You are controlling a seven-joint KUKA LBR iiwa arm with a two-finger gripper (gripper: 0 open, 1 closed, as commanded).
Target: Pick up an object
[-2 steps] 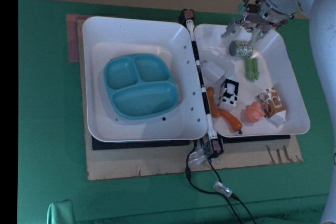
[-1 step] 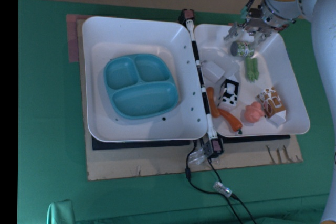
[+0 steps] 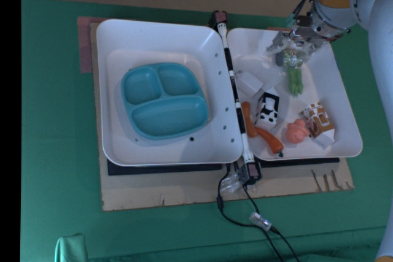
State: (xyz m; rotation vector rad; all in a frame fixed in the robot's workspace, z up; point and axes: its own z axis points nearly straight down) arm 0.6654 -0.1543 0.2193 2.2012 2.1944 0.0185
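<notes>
1. Directly beneath the two-finger metal gripper [image 3: 295, 49] lies the long green vegetable-shaped toy [image 3: 295, 75], in the far part of the right-hand shallow white bin [image 3: 347, 126]. Its near end points away from the gripper, toward the bin's middle.
2. Its long axis runs roughly along the bin's depth, from the gripper's tip down toward the house-shaped white and orange toy [image 3: 318, 121]. A grasp across the narrow width looks the natural one, I judge.
3. With the green toy as landmark: a black and white cow-patterned block [image 3: 267, 110] sits to its lower left, a small white box [image 3: 250, 81] to its left, and a pink rounded toy [image 3: 297, 131] below it. An orange carrot-like toy [image 3: 269, 139] lies farther below-left.
4. Whether the gripper is spread or closed I cannot tell; its tip merges with the toy's pale top end, so contact is also uncertain.
5. Looks: slim, bright green, ridged or segmented, with a paler patterned top.
6. Well to the toy's left, the other white bin [image 3: 116, 40] holds a teal divided plastic plate [image 3: 164, 100].
</notes>
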